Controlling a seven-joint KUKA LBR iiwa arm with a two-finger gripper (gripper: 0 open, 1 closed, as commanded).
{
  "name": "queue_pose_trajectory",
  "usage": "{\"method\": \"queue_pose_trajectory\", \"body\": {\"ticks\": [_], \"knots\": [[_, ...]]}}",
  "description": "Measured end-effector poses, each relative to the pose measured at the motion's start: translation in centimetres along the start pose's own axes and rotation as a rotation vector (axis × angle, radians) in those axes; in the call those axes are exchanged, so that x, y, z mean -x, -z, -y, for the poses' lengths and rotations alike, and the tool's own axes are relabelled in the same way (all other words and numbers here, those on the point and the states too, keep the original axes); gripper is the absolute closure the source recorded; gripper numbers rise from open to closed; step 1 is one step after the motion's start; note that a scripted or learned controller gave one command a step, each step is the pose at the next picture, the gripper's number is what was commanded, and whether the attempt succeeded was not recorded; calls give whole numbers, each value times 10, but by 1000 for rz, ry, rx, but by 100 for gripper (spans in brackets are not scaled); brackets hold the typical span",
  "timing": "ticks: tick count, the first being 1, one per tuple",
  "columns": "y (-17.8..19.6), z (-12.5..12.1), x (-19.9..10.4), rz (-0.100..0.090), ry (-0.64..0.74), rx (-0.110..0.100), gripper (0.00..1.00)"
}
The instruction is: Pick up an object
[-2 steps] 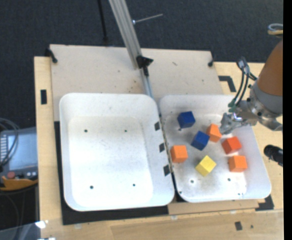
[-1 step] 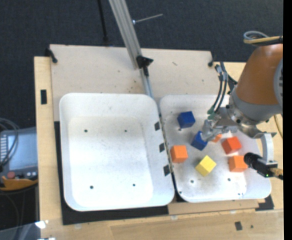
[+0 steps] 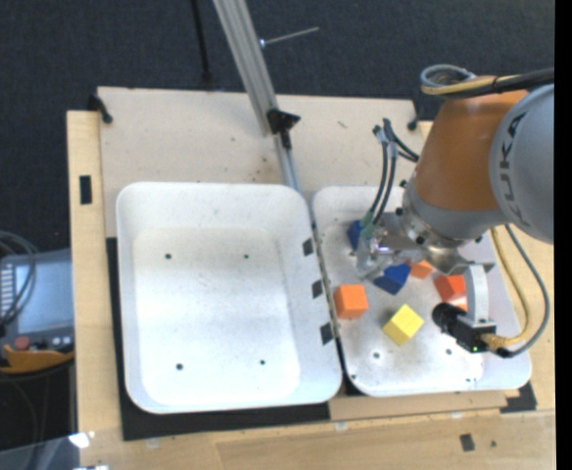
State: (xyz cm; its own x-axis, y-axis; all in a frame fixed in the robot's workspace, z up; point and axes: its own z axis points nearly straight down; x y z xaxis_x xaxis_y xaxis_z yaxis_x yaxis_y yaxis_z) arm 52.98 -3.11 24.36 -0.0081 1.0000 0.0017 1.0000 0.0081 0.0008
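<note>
Gripper [image 3: 376, 253] is down in the right bin [image 3: 364, 375], just beside the blue block [image 3: 394, 279]; can't tell what it has hold of, if anything. Looks like the grab step, so next it needs a clean lift. I count one blue, two orange [image 3: 352, 301] [image 3: 450, 287], one yellow [image 3: 402, 325], plus the left bin [image 3: 217, 199].

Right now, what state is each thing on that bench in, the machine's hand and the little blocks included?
Hand: low in the right bin, fingers hidden from this angle.
Right bin: holding all the blocks.
Left bin: lying flat beside it.
Orange block: loose, near the bin's left wall.
Yellow block: loose, tilted.
Blue block: right beside the hand.
</note>
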Motion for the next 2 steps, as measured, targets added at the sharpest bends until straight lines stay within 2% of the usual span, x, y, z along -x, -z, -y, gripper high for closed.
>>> {"method": "queue_pose_trajectory", "body": {"ticks": [1,2], "knots": [[9,7,-51,0,1,2,100],[3,15,-113,0,0,-2,100]]}}
